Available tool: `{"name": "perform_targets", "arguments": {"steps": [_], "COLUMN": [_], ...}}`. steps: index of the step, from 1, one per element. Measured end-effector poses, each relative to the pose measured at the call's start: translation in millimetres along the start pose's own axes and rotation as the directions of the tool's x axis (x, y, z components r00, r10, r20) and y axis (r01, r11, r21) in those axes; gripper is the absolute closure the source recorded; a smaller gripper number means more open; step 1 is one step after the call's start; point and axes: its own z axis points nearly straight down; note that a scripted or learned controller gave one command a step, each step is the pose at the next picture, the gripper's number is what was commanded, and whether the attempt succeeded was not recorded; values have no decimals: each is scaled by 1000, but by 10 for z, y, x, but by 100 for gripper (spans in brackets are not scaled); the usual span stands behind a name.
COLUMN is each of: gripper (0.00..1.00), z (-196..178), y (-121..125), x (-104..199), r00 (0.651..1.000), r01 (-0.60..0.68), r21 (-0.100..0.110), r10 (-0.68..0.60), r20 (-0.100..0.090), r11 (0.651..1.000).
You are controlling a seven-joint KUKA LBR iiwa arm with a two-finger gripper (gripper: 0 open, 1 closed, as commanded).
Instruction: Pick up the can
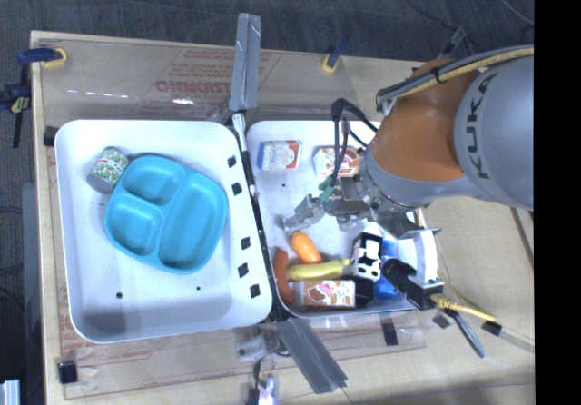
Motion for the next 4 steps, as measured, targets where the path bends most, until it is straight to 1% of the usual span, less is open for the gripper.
{"name": "perform_targets", "arguments": {"steps": [1,2,3,4], "gripper": [0,0,0,100], "z": [-295,1115,1140,1054], "y": [867,582,47,46], "x": [-308,-876,-1080,-1086], "r00": [1000,953,942,944], "r01": [-23,-302,-335,-331], "r21": [-1,2,-1,1], "r10": [23,302,335,331], "r20": [1,0,-5,-2], "r11": [1000,953,942,944]}}
